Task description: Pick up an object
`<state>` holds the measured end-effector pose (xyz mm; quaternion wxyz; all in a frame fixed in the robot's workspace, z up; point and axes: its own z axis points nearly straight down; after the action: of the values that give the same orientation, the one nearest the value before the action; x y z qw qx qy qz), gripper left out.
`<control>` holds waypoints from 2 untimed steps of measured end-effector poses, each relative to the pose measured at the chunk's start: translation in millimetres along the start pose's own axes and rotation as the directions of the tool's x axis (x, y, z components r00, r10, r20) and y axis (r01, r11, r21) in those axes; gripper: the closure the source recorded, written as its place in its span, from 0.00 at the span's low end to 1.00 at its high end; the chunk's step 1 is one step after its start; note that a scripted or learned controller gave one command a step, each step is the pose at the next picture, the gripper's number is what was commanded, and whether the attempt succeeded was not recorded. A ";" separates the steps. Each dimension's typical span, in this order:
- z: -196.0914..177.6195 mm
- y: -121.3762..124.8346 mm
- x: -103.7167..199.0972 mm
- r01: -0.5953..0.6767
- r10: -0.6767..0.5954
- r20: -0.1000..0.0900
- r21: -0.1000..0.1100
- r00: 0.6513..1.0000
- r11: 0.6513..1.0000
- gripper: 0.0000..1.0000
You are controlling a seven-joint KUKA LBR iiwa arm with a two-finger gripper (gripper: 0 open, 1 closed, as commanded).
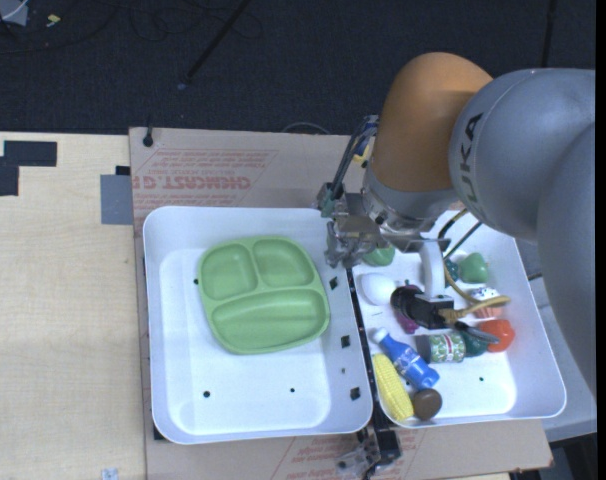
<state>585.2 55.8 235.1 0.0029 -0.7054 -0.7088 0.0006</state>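
Observation:
My gripper [345,240] hangs over the upper left corner of the right bin [528,388], close to the wall between the two bins. The wrist and arm hide its fingertips. Just right of it a green round object [382,257] peeks out, and a white egg-shaped object [375,289] lies below. Further down the bin hold a blue bottle [407,359], a yellow corn cob [392,386] and a brown ball [426,403]. Nothing shows between the fingers.
The left bin [183,388] holds a green divided plate [264,294]. On the right bin's right side lie a green pepper-like toy [474,267], a red object [495,332], a dark green can [445,347] and a dark purple item [415,308]. The grey arm covers the bin's upper right.

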 end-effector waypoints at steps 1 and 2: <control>7.1 -8.2 29.6 -0.003 0.003 0.002 0.000 1.000 1.000 1.00; -2.2 -1.1 23.1 -0.005 0.005 0.003 -0.003 1.000 1.000 1.00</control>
<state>583.9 78.9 237.3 0.0008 -0.7071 -0.7071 0.0007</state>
